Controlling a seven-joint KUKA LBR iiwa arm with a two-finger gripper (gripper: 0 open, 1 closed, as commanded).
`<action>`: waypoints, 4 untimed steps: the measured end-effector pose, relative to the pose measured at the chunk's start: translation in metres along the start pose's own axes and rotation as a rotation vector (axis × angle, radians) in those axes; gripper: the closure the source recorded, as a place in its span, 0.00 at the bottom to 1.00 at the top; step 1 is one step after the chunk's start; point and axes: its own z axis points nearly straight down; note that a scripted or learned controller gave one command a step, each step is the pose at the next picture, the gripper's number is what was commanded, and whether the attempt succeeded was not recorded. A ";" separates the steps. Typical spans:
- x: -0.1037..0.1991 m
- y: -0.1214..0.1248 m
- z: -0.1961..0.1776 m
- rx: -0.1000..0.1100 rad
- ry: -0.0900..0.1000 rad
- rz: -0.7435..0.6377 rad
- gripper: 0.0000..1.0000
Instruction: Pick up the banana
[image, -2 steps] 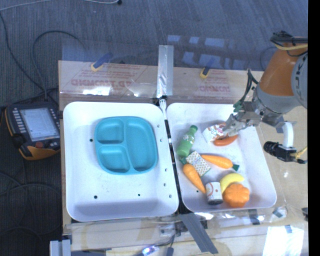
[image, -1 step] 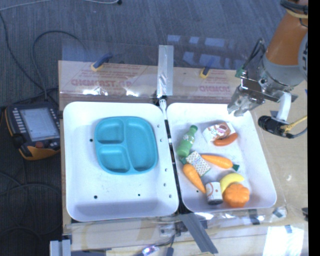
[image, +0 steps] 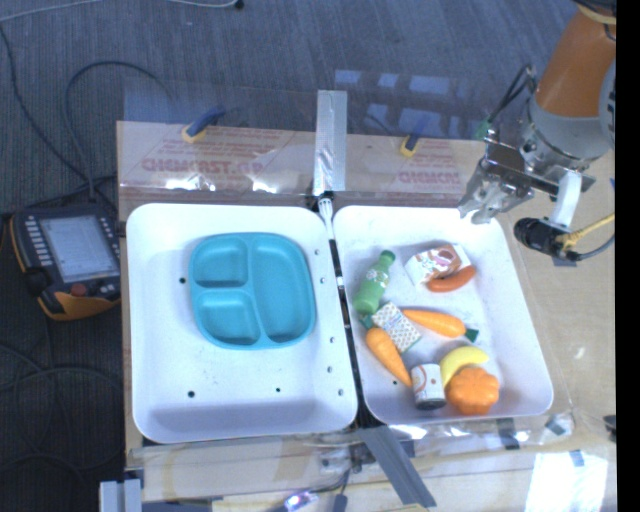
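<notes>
A: Camera view, from above: the hand (image: 487, 203) hangs over the far right corner of the right bin (image: 530, 330), carrying nothing, its two fingers slightly apart as far as this angle tells. The banana (image: 463, 358) lies near the bin's front right corner, touching an orange fruit (image: 473, 391) just in front of it. The two are well apart, so the pick looks not yet begun: the approach, the grasp and the lift all appear to be left.

B: And the count?

A: Two white bins side by side on the table (image: 590, 340). The left bin (image: 150, 330) holds one blue divided plate (image: 250, 290). The right bin holds one banana, one orange fruit, two carrots (image: 435, 322), one green bottle (image: 374, 282), one small can (image: 428, 386), one sausage (image: 451, 279) beside a red-and-white packet (image: 434, 262), and one patterned packet (image: 397, 325). One pendant (image: 65, 255) rests on the floor at left.
</notes>
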 end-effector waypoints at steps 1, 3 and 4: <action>0.008 0.055 0.010 0.000 -0.002 0.650 1.00; -0.019 0.039 0.000 0.003 -0.008 0.600 1.00; -0.088 0.052 -0.016 -0.001 -0.001 0.554 1.00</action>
